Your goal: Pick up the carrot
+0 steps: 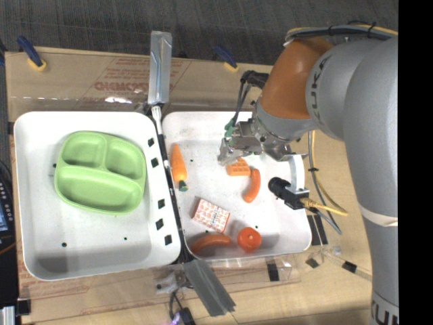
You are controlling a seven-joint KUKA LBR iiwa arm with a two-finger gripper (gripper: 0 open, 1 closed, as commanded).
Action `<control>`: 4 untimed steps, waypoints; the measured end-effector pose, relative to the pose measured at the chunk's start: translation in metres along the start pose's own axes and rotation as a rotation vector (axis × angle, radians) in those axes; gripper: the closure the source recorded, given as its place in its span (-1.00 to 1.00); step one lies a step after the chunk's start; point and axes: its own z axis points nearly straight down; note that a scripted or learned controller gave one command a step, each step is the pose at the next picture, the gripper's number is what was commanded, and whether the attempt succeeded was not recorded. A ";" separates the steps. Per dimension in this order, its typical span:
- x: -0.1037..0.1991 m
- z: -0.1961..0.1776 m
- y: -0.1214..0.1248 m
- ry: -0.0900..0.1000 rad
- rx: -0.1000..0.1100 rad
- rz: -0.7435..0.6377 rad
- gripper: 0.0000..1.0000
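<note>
Red lettering on the cardboard (115, 85) under the bins is too blurred to read. My hand (233, 153) hovers over the right bin (203, 127), right of the carrot (178, 166); I cannot tell its opening.

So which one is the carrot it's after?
Look in the right bin, along its left wall beside the divider. The carrot lies there alone: a straight orange stick with a green tip, unlike the curved sausage and round tomato.
</note>
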 end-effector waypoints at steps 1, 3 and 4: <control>0.089 0.006 -0.035 -0.002 0.000 -0.110 -1.00; 0.001 0.023 0.006 -0.002 -0.002 -0.319 -1.00; 0.102 0.005 -0.017 -0.002 -0.001 -0.487 -1.00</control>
